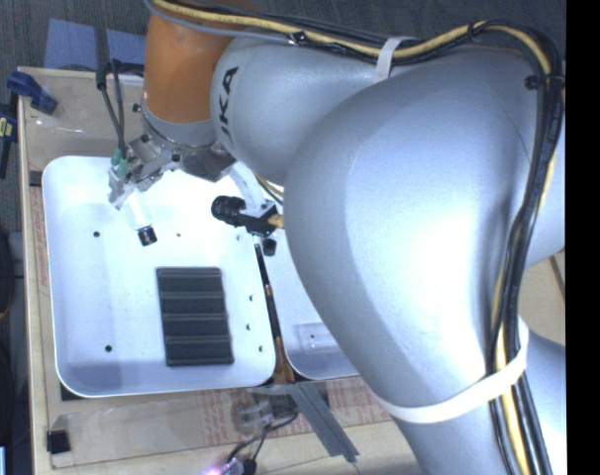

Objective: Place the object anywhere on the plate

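Note:
A dark ribbed rectangular plate (194,315) lies flat in the lower middle of the left bin (72,265). My gripper (134,204) hangs over the bin's upper left part, up and to the left of the plate and apart from it. A small black object (147,235) shows right at the gripper's lower end, above the bin floor. Whether the gripper holds it or it just lies beneath, I cannot tell. The plate's top is bare.
The grey arm covers nearly all of the right bin (315,349); only its lower left corner shows. A thin dark rod (268,295) runs along the wall between the bins. Blue clamps (28,89) sit at the bench's upper left.

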`<state>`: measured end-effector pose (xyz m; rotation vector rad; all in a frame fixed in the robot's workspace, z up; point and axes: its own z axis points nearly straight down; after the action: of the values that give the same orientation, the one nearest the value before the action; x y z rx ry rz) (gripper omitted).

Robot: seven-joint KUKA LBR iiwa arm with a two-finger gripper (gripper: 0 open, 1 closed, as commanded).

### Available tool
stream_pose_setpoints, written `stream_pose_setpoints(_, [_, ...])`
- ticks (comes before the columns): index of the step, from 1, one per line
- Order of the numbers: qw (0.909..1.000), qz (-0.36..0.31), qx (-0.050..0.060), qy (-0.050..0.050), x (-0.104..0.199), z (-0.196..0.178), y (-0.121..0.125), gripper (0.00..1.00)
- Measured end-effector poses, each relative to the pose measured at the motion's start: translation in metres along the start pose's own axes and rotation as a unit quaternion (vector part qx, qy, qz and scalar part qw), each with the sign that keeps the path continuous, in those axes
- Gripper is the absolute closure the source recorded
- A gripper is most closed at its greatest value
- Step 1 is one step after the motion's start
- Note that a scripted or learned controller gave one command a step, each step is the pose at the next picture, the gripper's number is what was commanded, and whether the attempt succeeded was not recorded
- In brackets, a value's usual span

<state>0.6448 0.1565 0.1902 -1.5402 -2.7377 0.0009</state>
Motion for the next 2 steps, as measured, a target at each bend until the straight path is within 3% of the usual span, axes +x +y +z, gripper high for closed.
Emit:
stream_pose_setpoints(1, [0.9981,0.061,0.002,0.001,0.006,0.1,-0.077,1.0])
stream_pose_setpoints(2, [0.9704,0.242,0.001,0.0,-0.032,0.099,-0.038,1.0])
